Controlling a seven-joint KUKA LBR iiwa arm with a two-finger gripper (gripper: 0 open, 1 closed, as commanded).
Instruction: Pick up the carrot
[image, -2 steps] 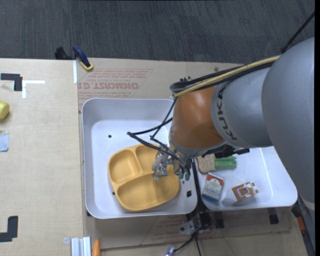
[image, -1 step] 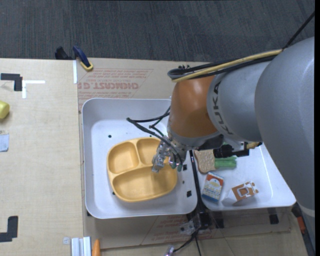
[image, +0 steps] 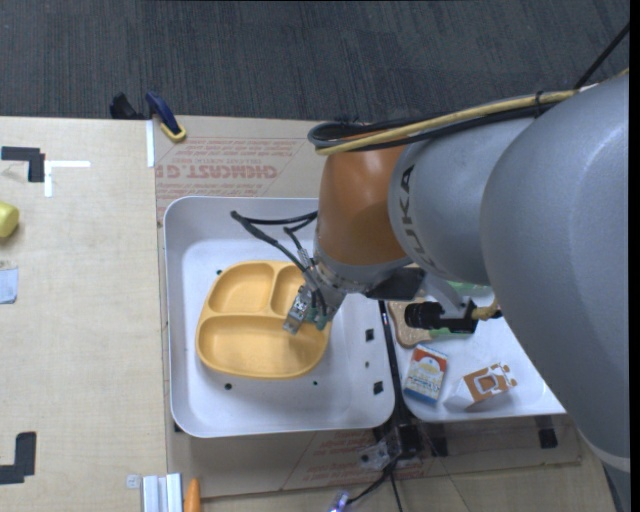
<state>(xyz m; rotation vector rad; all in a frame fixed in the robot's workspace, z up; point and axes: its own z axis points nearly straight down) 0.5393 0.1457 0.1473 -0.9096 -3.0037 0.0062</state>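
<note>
Gripper (image: 305, 312) low over yellow divided plate (image: 240, 340) in left bin (image: 190, 400). Finger state: cannot tell. Carrot not identifiable; bearing, long axis undetermined. Right bin (image: 535, 400) mostly behind arm.

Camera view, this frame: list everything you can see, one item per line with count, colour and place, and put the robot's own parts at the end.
Bins: two, white, side by side on the bench; the right one is largely covered by the arm.
Divided plate: one, yellow, three compartments, in the left bin.
Small carton: one, white, blue and red, in the right bin.
Small box: one, white with orange print, right bin, right of the carton.
Clamp: one, blue and yellow, at the bench's top edge.
Yellow object: one, at the left edge, cut off, too little visible to identify.
Carrot: cannot pick one out.
Arm: one, grey with orange band, from the right.
Gripper: one, above the plate's right side.
</note>
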